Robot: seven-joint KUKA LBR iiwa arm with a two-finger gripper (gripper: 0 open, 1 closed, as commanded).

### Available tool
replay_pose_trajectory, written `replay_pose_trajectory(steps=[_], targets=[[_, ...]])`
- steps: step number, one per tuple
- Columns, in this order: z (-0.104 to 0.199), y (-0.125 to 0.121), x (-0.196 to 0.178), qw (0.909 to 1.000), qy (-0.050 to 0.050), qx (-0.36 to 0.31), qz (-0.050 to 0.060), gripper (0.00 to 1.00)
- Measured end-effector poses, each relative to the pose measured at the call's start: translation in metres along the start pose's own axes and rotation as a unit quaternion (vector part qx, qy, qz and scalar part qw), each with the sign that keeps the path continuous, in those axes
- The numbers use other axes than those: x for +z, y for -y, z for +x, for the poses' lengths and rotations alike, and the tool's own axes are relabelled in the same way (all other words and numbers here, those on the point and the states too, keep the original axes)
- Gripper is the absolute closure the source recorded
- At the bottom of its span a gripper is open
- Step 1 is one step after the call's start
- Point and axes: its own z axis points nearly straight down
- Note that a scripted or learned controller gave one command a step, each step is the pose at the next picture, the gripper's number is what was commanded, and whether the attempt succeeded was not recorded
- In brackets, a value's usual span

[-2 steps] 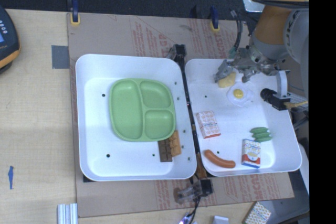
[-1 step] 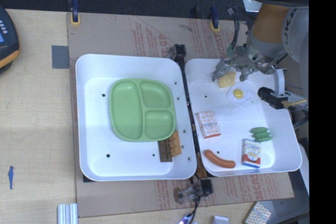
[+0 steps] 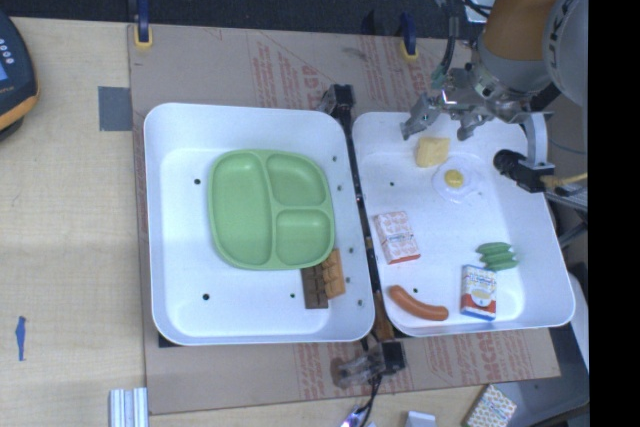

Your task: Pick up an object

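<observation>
A robot gripper (image 3: 441,119) hangs with its two fingers spread open over the far edge of the right bin (image 3: 530,315), holding nothing. Just below the fingertips lies a pale yellow cheese wedge (image 3: 433,152), blocky and matte, apparently not touching them. Nearby sit a fried egg (image 3: 455,181), a small printed carton (image 3: 396,236), green pea pods (image 3: 497,255), a juice box (image 3: 480,292) and a glossy sausage (image 3: 418,304), its long axis running left to right. The left bin (image 3: 170,215) holds a smooth green divided plate (image 3: 270,209) and a brown waffle (image 3: 324,280).

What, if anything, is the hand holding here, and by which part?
Nothing. The hand hangs open just above the yellow cheese wedge in the right bin; nothing sits between its fingers.
</observation>
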Motion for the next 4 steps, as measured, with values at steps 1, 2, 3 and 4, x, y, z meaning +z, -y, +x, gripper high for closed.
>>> replay_pose_trajectory(steps=[1, 2, 3, 4], targets=[[-0.034, 0.004, 0.103, 1.0, 0.001, 0.001, 0.006, 0.0], [0.027, -0.002, -0.011, 1.0, -0.001, -0.002, -0.003, 0.0], [-0.049, 0.004, 0.068, 1.0, 0.002, 0.003, 0.006, 0.0], [-0.049, 0.025, 0.059, 1.0, 0.001, 0.001, 0.004, 0.0]])
